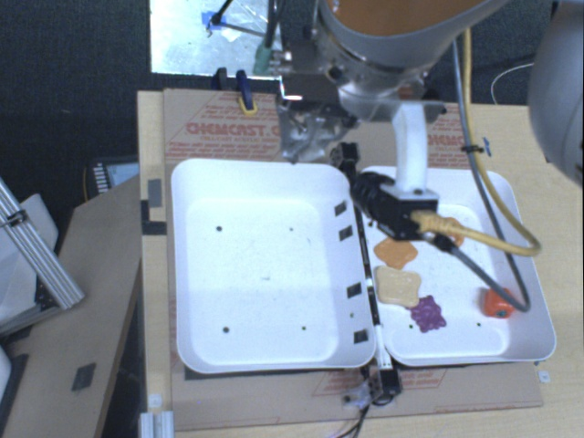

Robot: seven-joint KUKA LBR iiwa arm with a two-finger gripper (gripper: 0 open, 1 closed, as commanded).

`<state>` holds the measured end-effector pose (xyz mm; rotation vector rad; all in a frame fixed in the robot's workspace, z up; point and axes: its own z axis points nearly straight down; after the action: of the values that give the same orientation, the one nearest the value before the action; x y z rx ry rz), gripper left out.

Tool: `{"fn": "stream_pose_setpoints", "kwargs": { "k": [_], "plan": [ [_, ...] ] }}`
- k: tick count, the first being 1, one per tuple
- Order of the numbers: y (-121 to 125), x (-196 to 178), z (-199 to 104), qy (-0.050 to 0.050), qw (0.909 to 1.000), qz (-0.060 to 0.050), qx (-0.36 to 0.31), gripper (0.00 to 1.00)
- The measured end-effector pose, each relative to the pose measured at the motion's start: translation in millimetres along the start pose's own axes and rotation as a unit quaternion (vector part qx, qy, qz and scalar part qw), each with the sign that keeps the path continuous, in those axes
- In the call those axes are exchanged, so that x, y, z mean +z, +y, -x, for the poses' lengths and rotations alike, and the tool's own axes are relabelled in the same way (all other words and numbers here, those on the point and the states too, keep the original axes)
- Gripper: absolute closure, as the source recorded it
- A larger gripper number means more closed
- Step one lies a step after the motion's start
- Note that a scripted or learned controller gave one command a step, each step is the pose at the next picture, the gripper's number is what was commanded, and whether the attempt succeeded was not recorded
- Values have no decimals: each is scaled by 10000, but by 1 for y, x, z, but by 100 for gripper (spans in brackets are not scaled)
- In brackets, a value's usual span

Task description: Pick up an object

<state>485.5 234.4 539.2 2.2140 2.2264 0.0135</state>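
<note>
Two white bins sit side by side on the counter (108,245): left bin (255,272) and right bin (470,336). Both rest on a cardboard sheet (219,126) with red lettering.

Four loose items, all in the right bin. My landmark is the cream slab (399,286), lying flat close to the wall the two bins share.
- Orange flat piece (396,252): just behind the cream slab. Touching or a hair apart, I cannot tell which.
- Purple lump (427,314): just in front of the cream slab and to its right, at its near corner.
- Orange-red lump (496,303): well to the right of the cream slab, near the bin's outer wall.

End effector (306,140): well behind and to the left of the cream slab, over the far rim of the left bin where that rim meets the cardboard. On my feed it reads as a blur of bright metal. I cannot tell whether it is open or closed, nor whether it touches the rim. It is well apart from all four items, and I can make out none of them in its grasp.

Blue and yellow clamp (245,89): farther back and left again from the cream slab, on the cardboard's far edge.
</note>
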Motion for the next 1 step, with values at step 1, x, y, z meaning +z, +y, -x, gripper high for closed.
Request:
{"fn": "stream_pose_setpoints", "kwargs": {
  "k": [1],
  "plan": [
    [-3,254,3,-60,9999,-110,24,100]
  ]
}}
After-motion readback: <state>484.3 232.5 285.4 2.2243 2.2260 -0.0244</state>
